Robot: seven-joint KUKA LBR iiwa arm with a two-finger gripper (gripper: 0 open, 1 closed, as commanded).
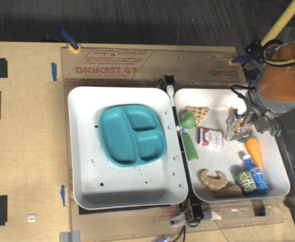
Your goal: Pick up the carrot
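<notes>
On my far left the table (pixel 26 135) runs bare and tan, with black tape marks on it. Next comes the left bin (pixel 87 185), and in it a teal divided tray (pixel 132 133) lies flat near the middle. Past the rim where the two bins meet, the right bin (pixel 281 185) holds the clutter: a green round fruit (pixel 188 119) just beside a waffle-patterned piece (pixel 198 113) at the top left, a green stick (pixel 190 146) lying along the left wall below them, and a small red and white carton (pixel 210 137) near the centre. Lower down a croissant (pixel 213 179) sits by the front wall. My pincer (pixel 238 127) hangs over the bin's upper right part, and I cannot tell whether it is open or closed from here. The carrot (pixel 254 150) lies in the right bin just beside and below my pincer, near the right wall, with nothing of mine around it. Below the carrot lie a blue bottle (pixel 255 172) and a green can (pixel 246 181), touching each other
</notes>
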